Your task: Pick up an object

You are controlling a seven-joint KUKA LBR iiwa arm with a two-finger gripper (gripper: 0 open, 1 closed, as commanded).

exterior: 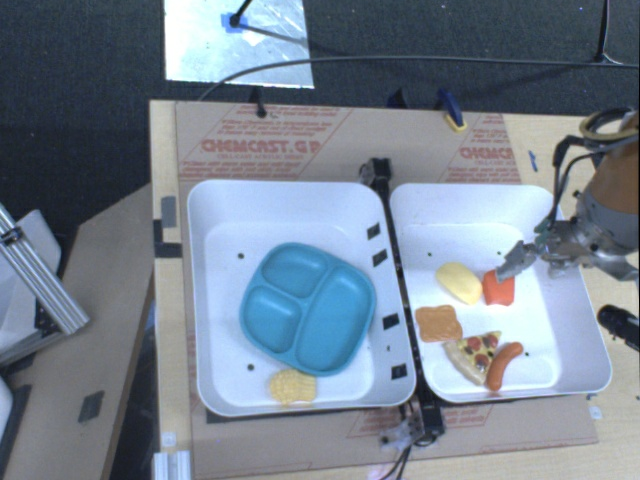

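The end effector (514, 261) hangs over the right white bin (575, 343), its grip state impossible to tell, tip touching or just above the small orange-red toy piece (499, 289) (beside a yellow lemon-shaped toy (459, 282))

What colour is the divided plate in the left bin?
Light blue; the divided plate shows best in the camera view.
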